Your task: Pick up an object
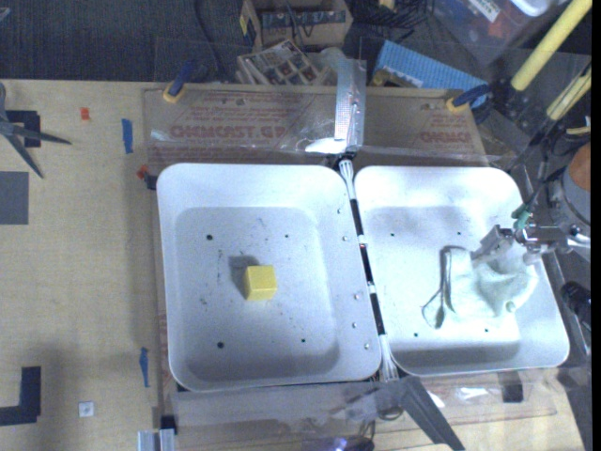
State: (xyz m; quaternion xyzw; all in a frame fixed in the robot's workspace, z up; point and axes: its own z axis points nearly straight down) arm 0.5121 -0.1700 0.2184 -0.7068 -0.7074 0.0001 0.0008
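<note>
A small yellow block (261, 282) lies near the middle of the left bin (188, 195). A pale green and white crumpled cloth-like object (484, 287) lies in the right half of the right bin (413, 191), with a thin curled strip reaching left and down from it. My gripper (504, 242) comes in from the right edge and sits low over the upper right part of that pale object, touching or just above it; I cannot tell which.
The two white bins share a raised rim (362, 252) down the middle. Cardboard and clamps (178, 87) line the back edge of the bench. Bare wooden bench top (66, 280) spreads to the left.
</note>
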